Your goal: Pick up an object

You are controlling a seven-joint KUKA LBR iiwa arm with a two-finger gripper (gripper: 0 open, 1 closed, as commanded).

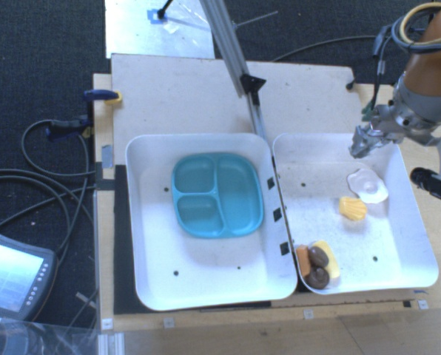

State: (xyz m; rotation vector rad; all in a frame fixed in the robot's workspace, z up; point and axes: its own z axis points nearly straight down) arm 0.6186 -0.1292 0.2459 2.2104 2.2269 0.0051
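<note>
Egg (367,186) lies in the right bin (398,272) just at five o'clock of my gripper (361,145), whose grip I cannot tell; looks light, thin, slippery plastic, so I'd pinch across its raised middle.

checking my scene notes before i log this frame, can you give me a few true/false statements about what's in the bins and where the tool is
1. The blue divided plate lies in the left bin. True.
2. The tool hangs over the left bin. False: it is over the far part of the right bin.
3. A small yellow object lies in the right bin beside a white piece. True.
4. The brown and orange items sit in the plate's compartments. False: they lie at the right bin's near left corner.
5. The tool is gripping the yellow object. False: that object lies on the bin floor, apart from the tool.
</note>
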